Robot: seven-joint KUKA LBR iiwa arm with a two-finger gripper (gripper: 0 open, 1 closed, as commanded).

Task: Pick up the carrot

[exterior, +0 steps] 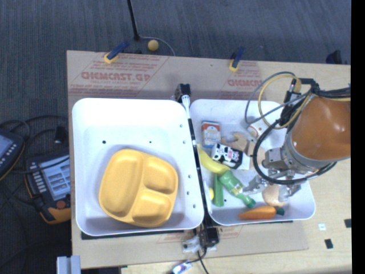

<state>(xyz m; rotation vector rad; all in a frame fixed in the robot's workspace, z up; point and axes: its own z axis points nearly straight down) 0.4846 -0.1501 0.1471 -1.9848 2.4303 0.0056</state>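
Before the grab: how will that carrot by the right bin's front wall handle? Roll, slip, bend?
The carrot looks like a smooth, tapered toy, so probably stiff and light. Its round body may roll or slip out of a pinch across its width. It lies along the right bin's front wall, close to a beige rounded item, so a nudge would likely slide it along the wall.

Illumination is even and moderately bright, apparently from overhead. The white bins (131, 113) show mild glare without clipping. Shadows are soft and short. Overall focus is slightly soft; fine detail and printed text blur.
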